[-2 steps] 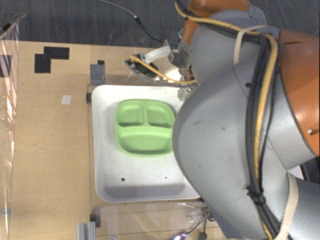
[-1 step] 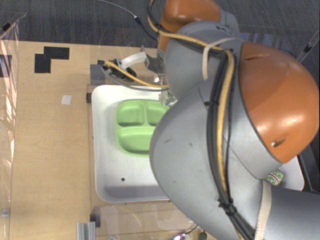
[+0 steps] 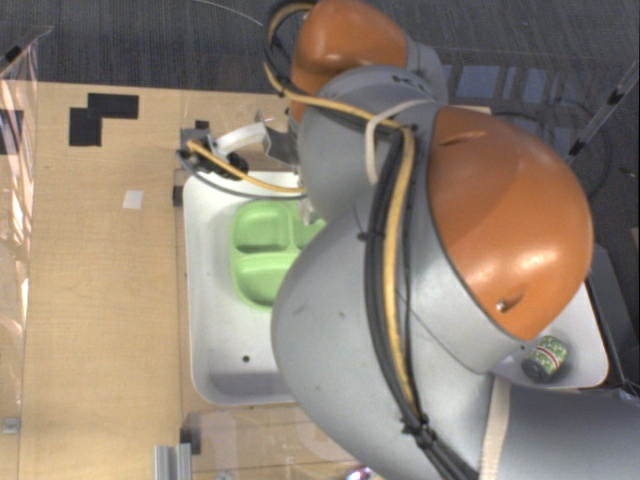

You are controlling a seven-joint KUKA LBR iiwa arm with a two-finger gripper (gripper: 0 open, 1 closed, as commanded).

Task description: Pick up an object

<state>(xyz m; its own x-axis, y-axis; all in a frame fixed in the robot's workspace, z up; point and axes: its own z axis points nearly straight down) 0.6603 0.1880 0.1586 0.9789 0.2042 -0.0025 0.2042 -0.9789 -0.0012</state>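
Two shallow white bins sat side by side on the pale wooden surface, and most of both lay hidden under the grey and orange arm that reached in from the right. In the left white bin, toward its far edge, lay a lime-green moulded plastic tray with divided compartments; its right part ran under the arm. It looked light, stiff and smooth, likely slippery on its flat faces, so a raised rim or the ridge between compartments would have been the best place to pinch it. Further right, at the near right corner of the right white bin, lay a small can with a green label, on its side or tilted. It looked rigid and fairly light, prone to roll, and best gripped across its round body. Whether the arm's grasping end was spread or closed could not be told, since the arm's own bulk covered it.
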